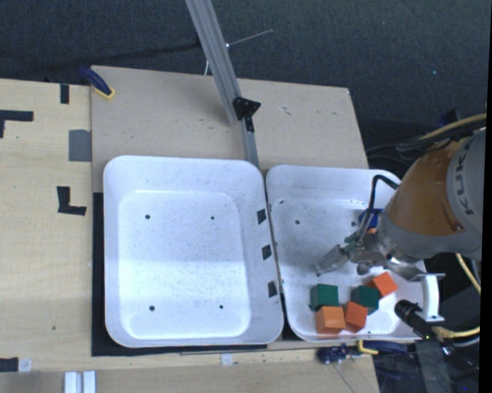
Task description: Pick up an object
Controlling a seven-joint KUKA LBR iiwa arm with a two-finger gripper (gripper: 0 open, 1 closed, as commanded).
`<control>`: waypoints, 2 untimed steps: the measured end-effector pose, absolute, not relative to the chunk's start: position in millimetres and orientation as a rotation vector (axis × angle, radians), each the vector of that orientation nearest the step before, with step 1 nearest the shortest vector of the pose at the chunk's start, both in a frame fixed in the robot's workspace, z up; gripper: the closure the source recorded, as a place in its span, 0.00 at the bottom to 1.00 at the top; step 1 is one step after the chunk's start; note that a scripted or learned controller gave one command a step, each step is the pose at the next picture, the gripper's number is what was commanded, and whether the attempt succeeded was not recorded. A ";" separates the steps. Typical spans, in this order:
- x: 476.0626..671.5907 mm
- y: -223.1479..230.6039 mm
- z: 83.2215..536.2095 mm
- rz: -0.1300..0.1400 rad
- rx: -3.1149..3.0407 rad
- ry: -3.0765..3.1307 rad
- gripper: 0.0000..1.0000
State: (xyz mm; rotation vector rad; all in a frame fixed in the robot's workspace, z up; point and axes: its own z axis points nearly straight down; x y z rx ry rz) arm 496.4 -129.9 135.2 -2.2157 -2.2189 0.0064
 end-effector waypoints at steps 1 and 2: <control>497.2 -129.8 147.6 0.002 -2.215 -2.222 1.00; 494.6 -136.1 192.2 -0.002 -2.223 -2.224 1.00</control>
